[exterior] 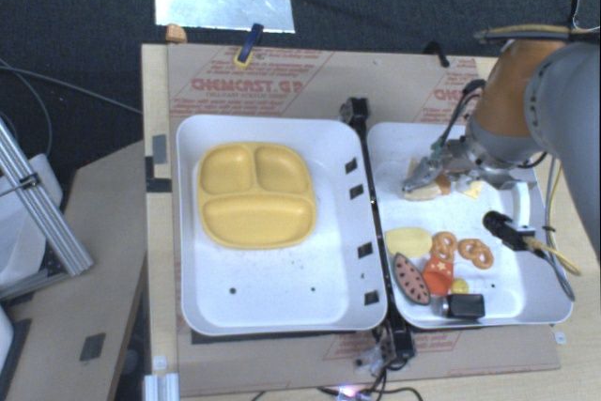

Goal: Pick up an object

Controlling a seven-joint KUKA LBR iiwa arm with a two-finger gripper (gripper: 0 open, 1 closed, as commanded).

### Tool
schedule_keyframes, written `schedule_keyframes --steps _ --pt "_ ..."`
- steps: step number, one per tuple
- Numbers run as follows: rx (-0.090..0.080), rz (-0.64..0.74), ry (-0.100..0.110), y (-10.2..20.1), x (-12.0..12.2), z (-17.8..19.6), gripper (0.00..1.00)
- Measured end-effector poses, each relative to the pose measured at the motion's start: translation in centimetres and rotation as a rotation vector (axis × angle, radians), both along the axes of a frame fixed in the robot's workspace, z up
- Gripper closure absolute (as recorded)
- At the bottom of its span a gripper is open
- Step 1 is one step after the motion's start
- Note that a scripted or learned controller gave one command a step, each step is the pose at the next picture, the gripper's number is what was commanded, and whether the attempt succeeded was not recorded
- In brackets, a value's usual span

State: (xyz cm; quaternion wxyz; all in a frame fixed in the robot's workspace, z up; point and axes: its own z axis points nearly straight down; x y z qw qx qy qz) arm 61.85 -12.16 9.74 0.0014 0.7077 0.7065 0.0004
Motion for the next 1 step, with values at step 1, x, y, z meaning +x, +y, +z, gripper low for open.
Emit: schedule_keyframes --steps 1 --pt "-0.001 0.008 -0.006 -0.88 5.06 0.26 0.0"
